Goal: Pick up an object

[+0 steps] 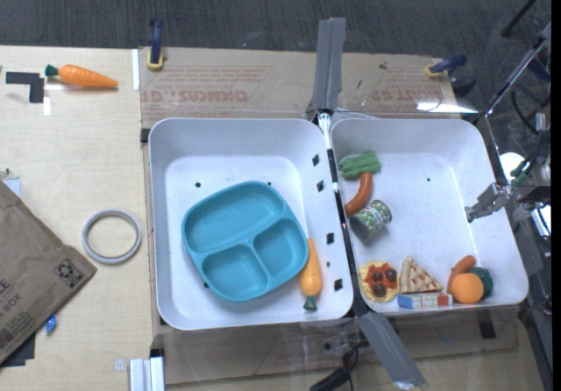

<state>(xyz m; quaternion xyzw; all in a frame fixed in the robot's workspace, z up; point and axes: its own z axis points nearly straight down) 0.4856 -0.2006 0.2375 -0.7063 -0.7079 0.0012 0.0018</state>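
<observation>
Dark grey carpet is seen behind a pale wooden desk (pixel 70 161), and two white bins are set side by side on it. A blue plate (pixel 245 240) with three parts and a toy carrot (pixel 310 273) are held in the left bin (pixel 175 205). The small toys are kept in the right bin (pixel 456 161): a green pepper (pixel 359 163), a red sausage (pixel 359 193), a little green can (pixel 372 216), a round pizza (pixel 379 280), a sandwich wedge (pixel 419 275) and an orange ball (pixel 468 287). Any of these could be the thing to be picked up, and none has been lifted yet.

Trouble could be met in a few ways. The sausage, pepper and can are packed close together beside the bin wall, so two could be bumped at once, or one could be pushed away. The pizza, sandwich and ball are lined up against the front wall, so the wall could be hit on the way down. The ball is round and could be rolled out of a pinch.

The jaws (pixel 480 207) are seen at the right edge of the right bin, well apart from every toy. The arm is reached in from the right and is mostly hidden. Whether the jaws are apart or together cannot be told. Nothing is seen between them.
</observation>
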